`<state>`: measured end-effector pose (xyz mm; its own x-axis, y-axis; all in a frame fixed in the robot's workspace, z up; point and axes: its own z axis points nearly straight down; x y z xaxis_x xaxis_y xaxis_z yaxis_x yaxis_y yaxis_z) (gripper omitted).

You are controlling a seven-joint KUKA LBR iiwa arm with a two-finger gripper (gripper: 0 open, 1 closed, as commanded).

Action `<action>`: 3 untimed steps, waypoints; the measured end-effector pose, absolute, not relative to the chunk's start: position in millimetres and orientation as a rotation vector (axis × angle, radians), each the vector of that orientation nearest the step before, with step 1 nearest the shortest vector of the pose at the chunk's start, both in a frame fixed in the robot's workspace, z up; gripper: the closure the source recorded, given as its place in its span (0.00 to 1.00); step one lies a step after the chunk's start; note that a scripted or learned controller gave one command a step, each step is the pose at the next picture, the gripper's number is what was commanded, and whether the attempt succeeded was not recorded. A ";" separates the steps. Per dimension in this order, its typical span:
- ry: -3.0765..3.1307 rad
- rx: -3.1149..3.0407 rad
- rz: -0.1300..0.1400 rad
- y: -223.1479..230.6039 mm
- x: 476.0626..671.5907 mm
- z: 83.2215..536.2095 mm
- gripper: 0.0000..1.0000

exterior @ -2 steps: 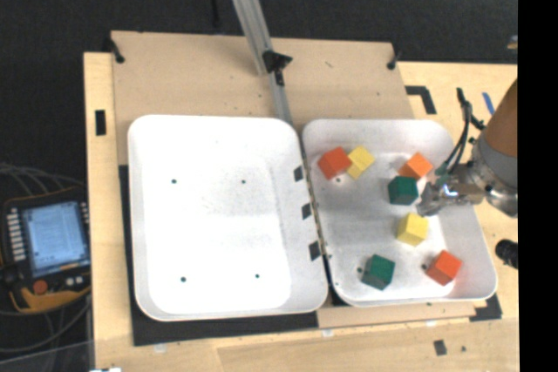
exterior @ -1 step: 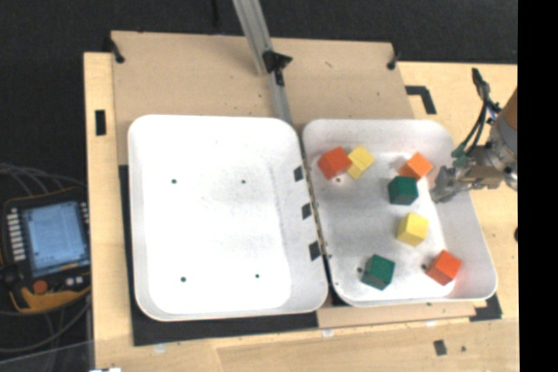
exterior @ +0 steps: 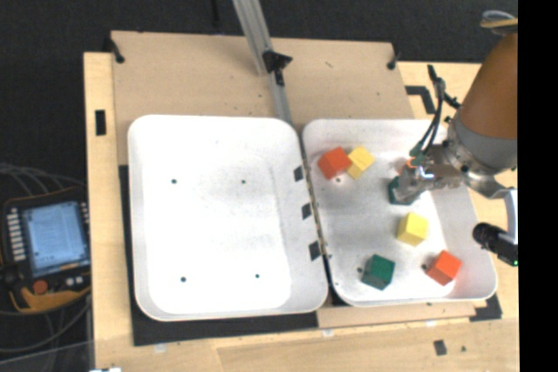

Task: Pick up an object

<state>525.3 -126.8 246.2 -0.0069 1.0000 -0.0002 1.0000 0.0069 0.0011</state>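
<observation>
The right bin (exterior: 349,213) holds several small blocks. An orange-red block (exterior: 333,162) and a yellow block (exterior: 360,160) sit side by side near its back left. Another yellow block (exterior: 413,228) lies right of centre, a green block (exterior: 378,271) sits near the front, and an orange block (exterior: 443,267) rests at the front right. My gripper (exterior: 406,188) reaches in from the right and hangs low over the bin's middle right, just above the second yellow block. Something teal shows at its tip, too small to make out.
The left bin (exterior: 218,213) lies beside the right one, with a row of dark clips (exterior: 307,209) along the shared edge. A slanted metal rail (exterior: 248,4) rises behind the bins. A handheld controller (exterior: 48,240) sits off the bench's left side.
</observation>
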 end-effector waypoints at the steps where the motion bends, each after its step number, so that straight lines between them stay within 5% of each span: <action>1: 2.230 2.211 0.005 -77.7 531.9 254.8 1.00; 3: 2.230 2.212 0.004 26.4 544.9 264.7 1.00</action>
